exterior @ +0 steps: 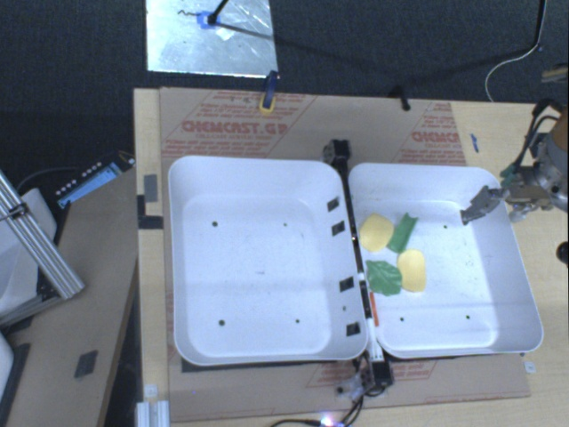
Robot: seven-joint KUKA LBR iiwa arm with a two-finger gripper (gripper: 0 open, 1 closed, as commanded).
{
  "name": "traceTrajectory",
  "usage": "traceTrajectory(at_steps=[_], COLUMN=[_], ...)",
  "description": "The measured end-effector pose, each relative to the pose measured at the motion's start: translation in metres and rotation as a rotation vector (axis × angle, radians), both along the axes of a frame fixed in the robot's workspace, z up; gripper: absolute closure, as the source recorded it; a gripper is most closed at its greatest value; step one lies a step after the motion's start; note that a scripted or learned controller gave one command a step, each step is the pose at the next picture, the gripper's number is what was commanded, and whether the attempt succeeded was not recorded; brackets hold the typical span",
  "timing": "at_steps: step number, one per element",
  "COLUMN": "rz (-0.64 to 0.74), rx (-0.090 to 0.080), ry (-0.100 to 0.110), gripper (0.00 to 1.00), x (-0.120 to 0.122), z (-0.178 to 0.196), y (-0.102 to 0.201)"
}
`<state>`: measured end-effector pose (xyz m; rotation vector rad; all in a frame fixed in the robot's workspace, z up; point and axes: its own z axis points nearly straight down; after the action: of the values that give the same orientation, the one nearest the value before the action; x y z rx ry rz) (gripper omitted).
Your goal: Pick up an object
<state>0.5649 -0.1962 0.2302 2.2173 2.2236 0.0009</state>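
Note:
In the right bin (498,327), near its left wall, lie a cluster of small things: a yellow piece (376,232), a narrow green piece (402,233) leaning against it, a second yellow piece (412,270) and a darker green piece (384,277) in front. My gripper (480,204) hangs over the right bin's far right part, well to the right of the cluster, with nothing seen between its fingers. The arm comes in from the right edge.
The left bin (191,238) sits beside the right one, with black clips (347,283) along the divider between them. Both rest on a cardboard sheet (231,123). A metal plate (209,25) lies at the back, and a cable (516,56) runs at the top right.

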Motion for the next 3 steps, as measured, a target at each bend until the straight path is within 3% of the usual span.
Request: traceTrajectory(at_steps=[1,2,3], rz=[0.010,0.006,0.010], rx=[0.003,0.000,0.004], ry=[0.000,-0.012,0.003], gripper=[0.00,0.00,0.00], x=[0.049,0.081,0.043], z=[-0.097,0.002,-0.013], y=[0.097,0.120,0.215])
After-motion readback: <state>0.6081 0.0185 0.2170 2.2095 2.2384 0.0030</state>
